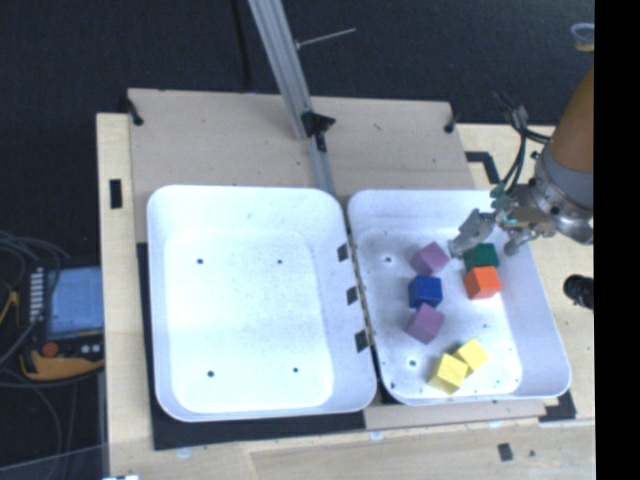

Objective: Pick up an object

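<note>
Counter carries two white bins side by side, and all the loose blocks lie in the right bin; the left bin has none. Arm reaches in from the right, and its hand hovers over the upper part of the right bin, holding nothing; how far its fingers are spread I cannot tell. Nearest to the hand is the green block, just below it and a touch toward the bin's centre, so a short drop looks like the move that matters. An orange block touches the green one on its near side. Counted: two purple blocks, two yellow blocks, one blue block, one green, one orange — seven in all.
</note>
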